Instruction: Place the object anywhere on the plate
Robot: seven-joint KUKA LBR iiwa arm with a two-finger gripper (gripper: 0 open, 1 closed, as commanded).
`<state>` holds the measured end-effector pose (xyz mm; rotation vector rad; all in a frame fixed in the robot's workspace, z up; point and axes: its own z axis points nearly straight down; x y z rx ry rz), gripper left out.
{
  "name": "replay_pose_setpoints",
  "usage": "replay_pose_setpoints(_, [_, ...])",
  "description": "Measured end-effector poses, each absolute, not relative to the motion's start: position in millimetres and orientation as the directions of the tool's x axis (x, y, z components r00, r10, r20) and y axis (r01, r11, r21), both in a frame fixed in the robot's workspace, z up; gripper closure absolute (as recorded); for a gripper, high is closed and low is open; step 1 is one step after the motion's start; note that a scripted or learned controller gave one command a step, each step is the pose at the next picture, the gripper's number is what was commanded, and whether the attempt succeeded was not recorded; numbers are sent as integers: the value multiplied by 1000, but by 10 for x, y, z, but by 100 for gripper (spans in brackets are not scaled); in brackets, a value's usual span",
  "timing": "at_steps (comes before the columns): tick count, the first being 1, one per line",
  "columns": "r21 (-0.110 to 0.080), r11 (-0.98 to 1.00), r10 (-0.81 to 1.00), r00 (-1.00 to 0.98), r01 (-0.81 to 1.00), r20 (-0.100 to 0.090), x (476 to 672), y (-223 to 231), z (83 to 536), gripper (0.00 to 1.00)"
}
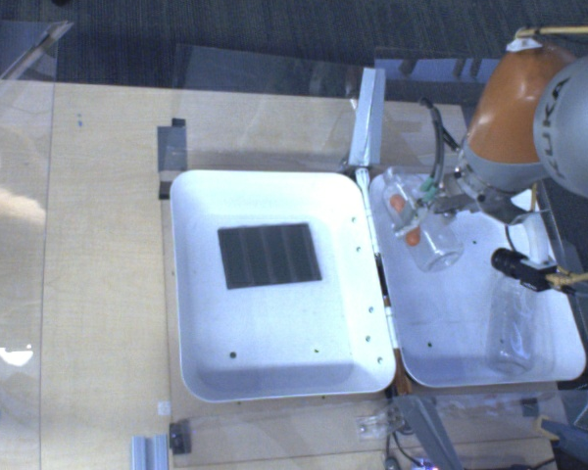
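The bench (88, 292) bears two bins: the plate (269, 255) lies left, the glass (426, 238) right. The gripper (433, 196) hangs at the glass; jaw state: cannot tell. A slick glass may slip and miss the plate.

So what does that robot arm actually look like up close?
The arm is bulky and rounded: smooth grey shells with a glossy orange band bulging above the wrist. Thin dark cables loop down beside the wrist to the gripper, a small cluster of grey and black parts with a touch of green. Its jaws are too small to make out.
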<state>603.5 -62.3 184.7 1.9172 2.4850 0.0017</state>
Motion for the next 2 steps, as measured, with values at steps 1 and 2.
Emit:
replay_pose_setpoints(1, [7, 410, 912, -410, 912, -3, 6273, -158, 3169, 100])
replay_pose_setpoints(2, [6, 411, 912, -411, 912, -3, 6273, -157, 3168, 0])
